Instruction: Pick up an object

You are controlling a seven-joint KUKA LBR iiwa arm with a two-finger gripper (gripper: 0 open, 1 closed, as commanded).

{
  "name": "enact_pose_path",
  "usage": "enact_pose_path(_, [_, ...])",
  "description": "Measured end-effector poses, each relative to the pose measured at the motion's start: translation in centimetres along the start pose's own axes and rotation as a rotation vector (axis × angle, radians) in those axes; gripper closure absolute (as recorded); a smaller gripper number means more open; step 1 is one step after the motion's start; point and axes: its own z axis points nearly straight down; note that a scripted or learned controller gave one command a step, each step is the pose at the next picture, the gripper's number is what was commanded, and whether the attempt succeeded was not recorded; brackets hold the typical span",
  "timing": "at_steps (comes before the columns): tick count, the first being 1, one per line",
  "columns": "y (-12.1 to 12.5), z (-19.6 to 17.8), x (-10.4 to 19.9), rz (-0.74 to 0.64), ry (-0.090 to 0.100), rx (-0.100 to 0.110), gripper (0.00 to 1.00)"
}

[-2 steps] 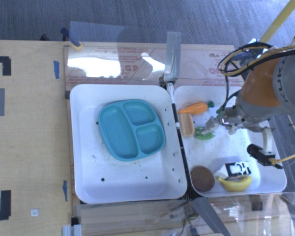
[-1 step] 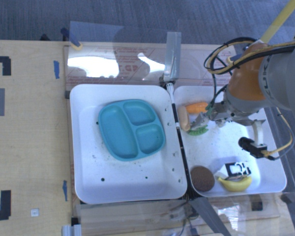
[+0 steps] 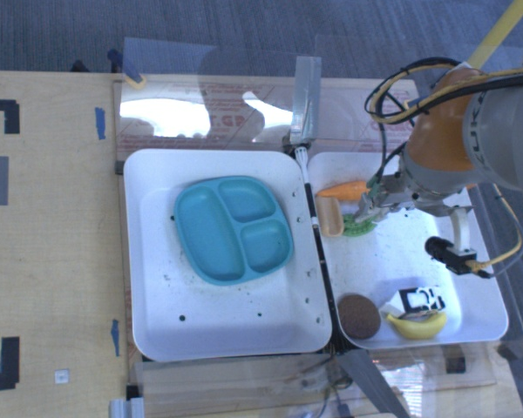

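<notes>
My gripper point(image 3: 372, 202) is low in the right bin point(image 3: 399, 264), at its upper left part. It sits right at the end of an orange carrot point(image 3: 340, 191) and just above a small green object point(image 3: 359, 228). A tan piece point(image 3: 331, 219) lies against the bin's left wall beside them. The gripper's body hides its tips, so I cannot make out whether anything is held. The grey arm with its orange band point(image 3: 440, 138) comes in from the right.
A brown round object point(image 3: 358, 315), a yellow banana point(image 3: 417, 325) and a black-and-white item point(image 3: 421, 300) lie along the right bin's near edge. The left bin point(image 3: 148, 259) holds a blue divided plate point(image 3: 234, 229). Cables loop above the wrist.
</notes>
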Motion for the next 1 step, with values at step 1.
enact_pose_path(1, [-0.64, -8.1, 7.88, 0.025, 0.007, 0.02, 1.0])
